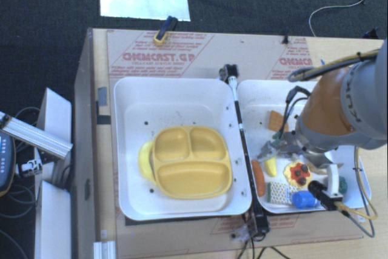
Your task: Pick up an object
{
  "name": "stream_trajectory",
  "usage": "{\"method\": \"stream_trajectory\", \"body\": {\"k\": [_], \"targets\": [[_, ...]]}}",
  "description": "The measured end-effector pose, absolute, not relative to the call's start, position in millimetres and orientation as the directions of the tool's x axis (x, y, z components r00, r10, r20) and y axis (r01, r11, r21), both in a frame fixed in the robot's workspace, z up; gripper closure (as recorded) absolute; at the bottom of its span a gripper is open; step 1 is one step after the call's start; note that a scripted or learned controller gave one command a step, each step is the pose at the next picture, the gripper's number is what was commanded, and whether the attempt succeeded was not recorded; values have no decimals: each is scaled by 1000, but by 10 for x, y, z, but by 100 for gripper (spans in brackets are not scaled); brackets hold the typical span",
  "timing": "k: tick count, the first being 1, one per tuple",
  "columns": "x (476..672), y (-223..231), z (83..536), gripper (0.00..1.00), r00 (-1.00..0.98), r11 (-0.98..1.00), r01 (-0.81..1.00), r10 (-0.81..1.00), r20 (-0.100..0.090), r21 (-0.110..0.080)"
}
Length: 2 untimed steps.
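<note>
Nearest me, left, the yellow divided tray (pixel 193 162) sits in the left bin (pixel 130 100). Right bin (pixel 257 91): a red sausage-shaped toy (pixel 259 177), small yellow piece (pixel 270 166), blue block (pixel 301 199). The end effector (pixel 280 145) hovers above them; its grip I cannot tell. The sausage looks light, rigid, slippery: pinch across its middle.
</note>
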<state>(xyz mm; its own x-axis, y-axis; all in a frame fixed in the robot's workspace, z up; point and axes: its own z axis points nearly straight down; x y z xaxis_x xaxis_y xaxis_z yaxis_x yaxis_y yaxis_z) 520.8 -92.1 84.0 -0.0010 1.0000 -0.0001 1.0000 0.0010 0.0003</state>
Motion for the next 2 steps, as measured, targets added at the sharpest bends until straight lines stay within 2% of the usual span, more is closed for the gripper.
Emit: {"method": "stream_trajectory", "body": {"k": [1,2], "targets": [[5219,-917,947,100,-2,2,1000,1000,1,3],[5651,-214,1851,100,-4,4,1000,1000,1,4]]}}
